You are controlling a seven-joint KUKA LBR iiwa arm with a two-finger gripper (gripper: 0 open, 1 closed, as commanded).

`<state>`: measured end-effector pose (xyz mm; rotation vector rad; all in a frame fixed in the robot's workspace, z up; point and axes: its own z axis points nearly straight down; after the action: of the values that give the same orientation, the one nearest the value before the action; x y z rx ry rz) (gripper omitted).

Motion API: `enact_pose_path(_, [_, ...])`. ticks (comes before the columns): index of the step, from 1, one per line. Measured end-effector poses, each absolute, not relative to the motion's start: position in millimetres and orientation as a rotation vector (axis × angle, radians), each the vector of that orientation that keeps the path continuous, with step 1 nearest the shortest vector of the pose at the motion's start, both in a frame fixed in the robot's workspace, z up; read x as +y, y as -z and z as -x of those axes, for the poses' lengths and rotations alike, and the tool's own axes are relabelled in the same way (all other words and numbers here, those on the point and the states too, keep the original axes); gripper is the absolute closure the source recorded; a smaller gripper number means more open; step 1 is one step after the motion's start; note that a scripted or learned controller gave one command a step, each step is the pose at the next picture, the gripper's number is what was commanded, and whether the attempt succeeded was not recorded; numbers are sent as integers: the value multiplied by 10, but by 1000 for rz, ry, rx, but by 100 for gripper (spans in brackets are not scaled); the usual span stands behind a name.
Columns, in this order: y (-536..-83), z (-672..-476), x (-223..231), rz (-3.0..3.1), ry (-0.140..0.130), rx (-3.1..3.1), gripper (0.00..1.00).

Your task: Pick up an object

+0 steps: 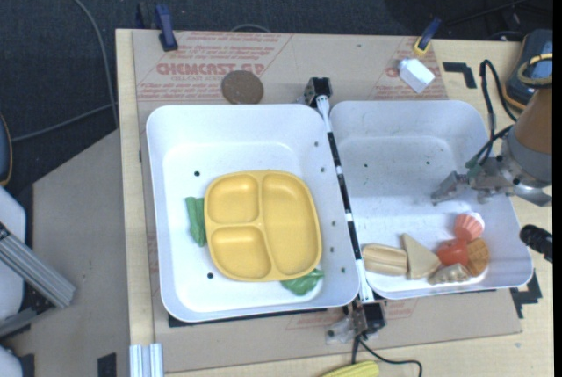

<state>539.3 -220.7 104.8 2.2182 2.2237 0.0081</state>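
You are looking at the right bin [413, 129] as your landmark; the gripper [450, 188] is hanging inside it, toward its right wall, with its dark fingers splayed apart and pointing left over bare floor, nothing between them. The arm is reaching in over the bin's right wall. The toy food is sitting along the bin's near edge: a tan loaf [385, 259] at the near-left corner, a wedge [420, 255] just right of it, then a red piece [451, 252], an orange piece [478, 254] and a pale one [450, 274] bunched at the near-right, with a pink-and-white piece [469, 224] just behind that bunch and nearest the fingers. You are judging the pick as not yet made: nothing is being held, and what is left is the approach down to a piece, the close and the lift. The pink-and-white piece looks the closest candidate, though the crowding beside it could spoil a clean grasp. Left of the right bin, the other bin is holding a yellow tray [263, 224] with green bits [195, 219] at its left and near edges. Behind the right bin, the cardboard [290, 59] is showing red print that seems to read "GENCAST", too faint to be sure; a white block [416, 74] is lying on it.
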Motion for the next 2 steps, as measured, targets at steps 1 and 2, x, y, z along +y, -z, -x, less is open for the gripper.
enact_pose_path(1, [-840,-4949,-2198,-2224,-5,2231,0])
enact_pose_path(2, [-953,-4960,-2228,-2220,-4,2221,100])
